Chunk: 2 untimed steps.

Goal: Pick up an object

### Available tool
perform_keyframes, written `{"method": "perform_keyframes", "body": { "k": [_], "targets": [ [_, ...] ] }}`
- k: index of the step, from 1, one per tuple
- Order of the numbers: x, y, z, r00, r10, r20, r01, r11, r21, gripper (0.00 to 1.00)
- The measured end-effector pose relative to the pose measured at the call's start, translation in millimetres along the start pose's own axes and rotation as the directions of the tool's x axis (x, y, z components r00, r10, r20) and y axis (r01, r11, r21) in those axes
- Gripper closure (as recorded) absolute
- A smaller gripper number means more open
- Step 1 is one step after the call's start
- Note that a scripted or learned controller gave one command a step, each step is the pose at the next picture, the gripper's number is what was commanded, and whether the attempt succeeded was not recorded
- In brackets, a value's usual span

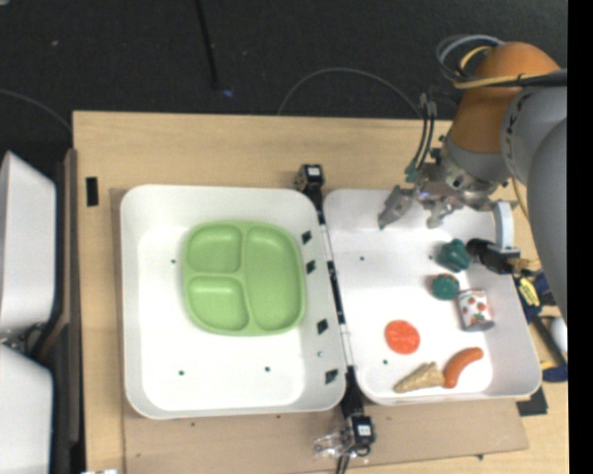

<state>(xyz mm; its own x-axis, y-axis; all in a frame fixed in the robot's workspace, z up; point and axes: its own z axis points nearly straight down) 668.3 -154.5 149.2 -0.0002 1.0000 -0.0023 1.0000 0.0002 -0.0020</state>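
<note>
My gripper (416, 212) hangs over the far part of the right bin (376, 265), its two fingers spread apart with nothing between them. In the right bin lie two teal pieces, one (454, 255) under the wrist and one (445, 286) just nearer. A small white carton with red print (474, 309) lies at the right side. An orange-red disc (402, 336) rests mid-bin. A tan cone-shaped piece (418, 377) and an orange sausage (463, 363) lie along the near edge. All objects sit below and right of the gripper, apart from it.
The left bin (148, 363) holds a green divided plate (244, 276). A divider with black clips (326, 294) runs between the bins. Cables and a black fitting (489, 255) hang at the right bin's far right rim.
</note>
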Motion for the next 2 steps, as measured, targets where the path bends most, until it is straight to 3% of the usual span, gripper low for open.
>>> {"method": "perform_keyframes", "body": {
  "k": [1, 2],
  "targets": [
    [-1.1, -0.6, 51.1, 1.000, 0.000, 0.000, 0.000, 1.000, 0.001, 0.00],
    [-2.2, 1.7, 35.4, 1.000, 0.000, 0.002, 0.000, 1.000, -0.007, 1.00]
  ]
}}
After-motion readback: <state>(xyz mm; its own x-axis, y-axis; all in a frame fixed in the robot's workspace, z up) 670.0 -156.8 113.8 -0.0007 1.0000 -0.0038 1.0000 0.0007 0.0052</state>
